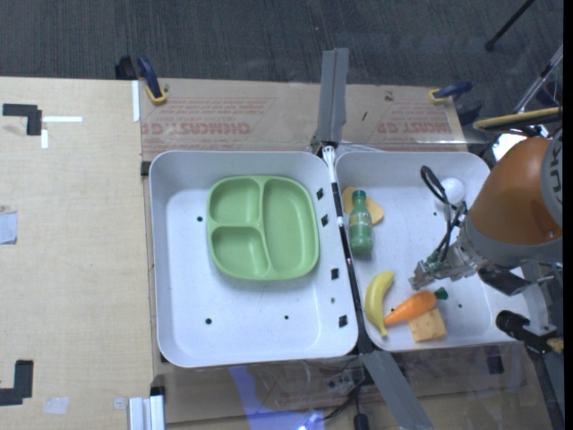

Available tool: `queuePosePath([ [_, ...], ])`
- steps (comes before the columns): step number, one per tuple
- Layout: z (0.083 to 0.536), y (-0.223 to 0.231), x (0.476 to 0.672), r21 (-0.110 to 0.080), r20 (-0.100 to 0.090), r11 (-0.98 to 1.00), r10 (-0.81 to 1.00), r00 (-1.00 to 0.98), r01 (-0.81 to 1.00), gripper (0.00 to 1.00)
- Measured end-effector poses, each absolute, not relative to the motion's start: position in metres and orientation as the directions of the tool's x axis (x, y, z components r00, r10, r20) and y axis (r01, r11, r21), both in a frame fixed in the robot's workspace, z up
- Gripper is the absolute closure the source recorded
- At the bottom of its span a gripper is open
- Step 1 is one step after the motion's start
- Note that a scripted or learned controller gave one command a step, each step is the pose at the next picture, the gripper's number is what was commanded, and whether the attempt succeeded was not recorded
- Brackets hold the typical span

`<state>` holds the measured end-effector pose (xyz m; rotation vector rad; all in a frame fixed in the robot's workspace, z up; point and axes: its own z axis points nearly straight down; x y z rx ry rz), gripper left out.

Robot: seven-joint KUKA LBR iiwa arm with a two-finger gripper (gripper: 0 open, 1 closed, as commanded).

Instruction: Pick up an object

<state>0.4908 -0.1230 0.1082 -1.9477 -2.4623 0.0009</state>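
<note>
A pale wooden bench is seen across the left and lower part of the frame, with dark carpet along the top and a sheet of printed cardboard clamped under the upper edges of the two white bins. The left bin takes up the centre of the frame; a green divided plate is set in its upper half, and bare white floor is left below the plate and along the bin's left wall. The right bin is found at centre right, its left wall pressed against the left bin's right wall. A green bottle lies close to that shared wall in the upper left of the right bin, over a flat yellow piece. Lower down, a banana is curved just beside the left wall, a carrot lies just right of it, and a yellow block sits below the carrot near the bin's lower rim. The arm, with its orange band, is reached in from the right edge of the frame, covering the bin's right side. The gripper is lowered over the bin floor just above the carrot's upper end; nothing is seen between its fingers, and whether they are apart or together cannot be told. Open floor is left in the middle of the right bin, between the bottle and the gripper.
</note>
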Motion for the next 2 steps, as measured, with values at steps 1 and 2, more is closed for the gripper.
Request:
queuePosePath([
  [1,0.108,-0.123,0.491,-0.002,0.001,0.231,0.973,-0.231,0.973,0.00],
  [2,0.115,-0.109,0.487,-0.001,0.000,0.094,0.996,-0.094,0.996,0.00],
])
